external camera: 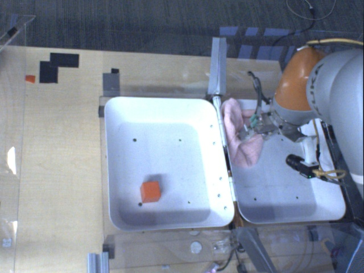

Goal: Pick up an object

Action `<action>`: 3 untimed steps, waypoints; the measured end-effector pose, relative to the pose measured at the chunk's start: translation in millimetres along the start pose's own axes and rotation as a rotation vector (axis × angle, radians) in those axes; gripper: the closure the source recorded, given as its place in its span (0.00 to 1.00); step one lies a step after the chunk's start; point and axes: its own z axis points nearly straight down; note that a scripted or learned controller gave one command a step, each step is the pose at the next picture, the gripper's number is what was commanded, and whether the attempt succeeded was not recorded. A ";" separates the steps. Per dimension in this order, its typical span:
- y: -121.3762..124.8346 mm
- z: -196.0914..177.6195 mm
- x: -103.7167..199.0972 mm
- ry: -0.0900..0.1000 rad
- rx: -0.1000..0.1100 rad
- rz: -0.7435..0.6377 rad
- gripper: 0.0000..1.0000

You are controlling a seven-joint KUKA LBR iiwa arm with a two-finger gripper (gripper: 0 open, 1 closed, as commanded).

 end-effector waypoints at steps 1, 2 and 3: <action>-8.5 -79.9 -60.4 0.001 0.002 -0.007 0.00; 41.6 -0.7 -53.2 0.001 0.006 -0.064 0.00; 41.5 -0.5 -53.1 0.001 0.006 -0.065 0.00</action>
